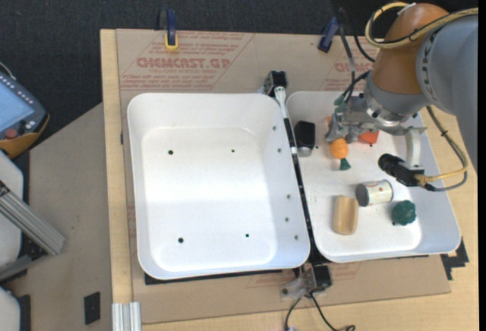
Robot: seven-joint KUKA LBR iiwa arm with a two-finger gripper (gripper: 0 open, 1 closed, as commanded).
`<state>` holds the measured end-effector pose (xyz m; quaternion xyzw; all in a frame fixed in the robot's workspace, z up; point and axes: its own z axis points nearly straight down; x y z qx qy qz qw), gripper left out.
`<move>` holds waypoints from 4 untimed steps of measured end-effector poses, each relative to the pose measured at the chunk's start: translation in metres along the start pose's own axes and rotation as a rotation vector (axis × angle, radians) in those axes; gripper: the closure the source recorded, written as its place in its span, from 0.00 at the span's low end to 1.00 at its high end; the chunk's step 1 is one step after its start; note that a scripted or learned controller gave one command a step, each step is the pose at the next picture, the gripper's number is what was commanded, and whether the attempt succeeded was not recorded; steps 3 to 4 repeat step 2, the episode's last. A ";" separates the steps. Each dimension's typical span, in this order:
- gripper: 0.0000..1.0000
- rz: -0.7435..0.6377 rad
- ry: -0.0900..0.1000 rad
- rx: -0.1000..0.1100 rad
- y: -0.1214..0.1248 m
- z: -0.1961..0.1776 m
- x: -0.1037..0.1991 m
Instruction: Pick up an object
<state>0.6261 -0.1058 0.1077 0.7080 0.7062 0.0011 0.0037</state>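
Two white bins are seen side by side on the surface [114,170], which is covered by a brown cardboard sheet [197,60] printed in red and held by blue clamps [170,24] at the far edge. All loose objects are found in the right bin [437,234]; the left bin [205,185] sits just beside it, rims touching. The arm [425,56] is reached in from the right, and the gripper [345,127] is positioned over the far part of the right bin. Whether the gripper is spread or closed cannot be told from this angle, and nothing is seen held. An orange ball [339,148] is located just at the near side of the gripper, with a small green piece [345,164] touching or almost touching it. A red-orange item [369,137] is partly hidden beside the gripper. A black block [304,133] is placed against the bin's left wall. Nearer the front, a tan wooden block [344,215], a white-and-silver cylinder [374,193] lying on its side, and a dark green lump [403,212] are grouped close together, well apart from the gripper.
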 end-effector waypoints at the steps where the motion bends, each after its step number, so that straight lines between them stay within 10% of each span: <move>1: 1.00 -0.001 0.000 -0.010 -0.048 0.017 0.012; 2: 1.00 -0.010 0.005 -0.002 -0.043 -0.083 0.108; 4: 1.00 -0.010 0.005 -0.002 -0.043 -0.083 0.108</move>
